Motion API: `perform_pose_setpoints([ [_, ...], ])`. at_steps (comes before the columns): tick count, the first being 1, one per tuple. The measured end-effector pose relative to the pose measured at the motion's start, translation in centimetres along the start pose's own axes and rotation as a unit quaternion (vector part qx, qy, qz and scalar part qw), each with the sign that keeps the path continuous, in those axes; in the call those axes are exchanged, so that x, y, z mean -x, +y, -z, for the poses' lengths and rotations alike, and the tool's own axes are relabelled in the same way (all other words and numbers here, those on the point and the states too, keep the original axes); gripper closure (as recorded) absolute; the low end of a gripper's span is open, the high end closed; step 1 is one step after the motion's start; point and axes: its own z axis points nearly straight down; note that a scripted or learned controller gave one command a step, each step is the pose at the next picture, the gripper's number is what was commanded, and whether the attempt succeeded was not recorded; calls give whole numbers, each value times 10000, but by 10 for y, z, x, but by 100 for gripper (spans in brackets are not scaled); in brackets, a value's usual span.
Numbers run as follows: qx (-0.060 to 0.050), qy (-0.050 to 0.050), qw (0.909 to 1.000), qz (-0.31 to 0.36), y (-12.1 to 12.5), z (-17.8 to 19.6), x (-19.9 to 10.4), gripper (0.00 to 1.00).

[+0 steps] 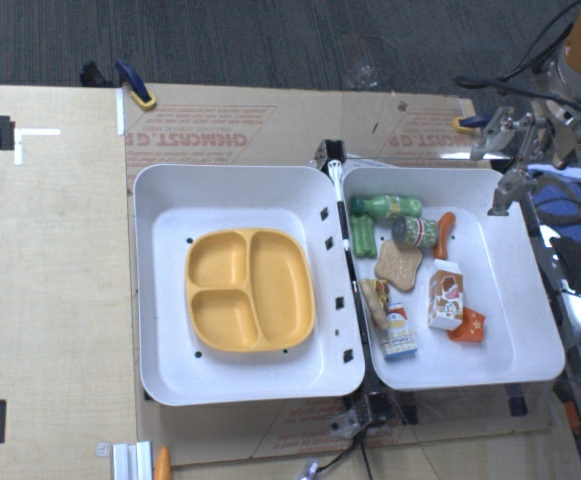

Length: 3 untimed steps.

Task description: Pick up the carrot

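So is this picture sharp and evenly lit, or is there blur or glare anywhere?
In the camera view the light is soft and even; the yellow tray casts barely a shadow in the left bin. The carrot and the small packets near it look slightly soft, their print unreadable. The gripper at the right bin's top corner is blurry. No strong glare on either white bin.

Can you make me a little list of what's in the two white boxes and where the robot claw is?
left bin: yellow divided plate
right bin: carrot, green bottle, can, bread slice, small cartons
carrot: lying near the bin's back, beside the can
claw: above the right bin's back right corner, apart from the carrot
carrot picked up: not yet
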Motion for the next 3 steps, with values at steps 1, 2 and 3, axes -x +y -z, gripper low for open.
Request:
perform_pose_setpoints([
  [1,2,1,9968,-796,60,-155,-61,0],
  [2,4,-8,9950,-1000,147,-96,-82,0],
  [3,2,3,9807,-1957,246,-97,-100,0],
])
